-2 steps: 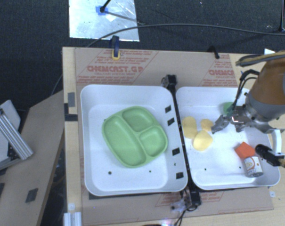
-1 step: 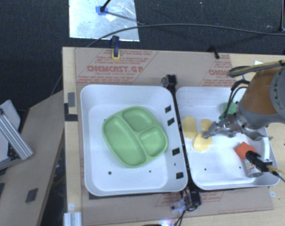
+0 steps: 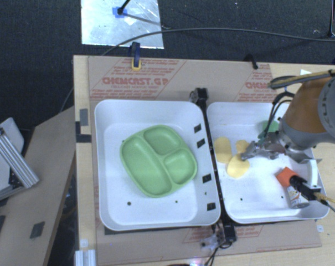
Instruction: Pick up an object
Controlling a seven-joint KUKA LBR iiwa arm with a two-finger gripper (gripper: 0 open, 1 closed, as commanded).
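The hand (image 3: 246,155) is seen low inside the right bin (image 3: 256,218), with its tip pointed at a group of three pale yellow pieces. Whether it is open or closed cannot be told, because the tip is small and is mixed with the pieces around it. The nearest yellow piece (image 3: 238,169) lies just beside the tip, perhaps touching it, and the two other yellow pieces (image 3: 222,147) lie just ahead of it, so one of these flat pieces is judged to be the thing aimed at. Nothing can be called gripped yet. Such thin pieces lie flat on the bin floor, which probably explains why the hand is placed so close to the floor and at a slant. A small orange thing (image 3: 285,176) is lying behind the hand, near the wrist. The green divided plate (image 3: 158,160) rests in the left bin (image 3: 117,204), well apart ahead of the hand, on the same worktop (image 3: 156,76).
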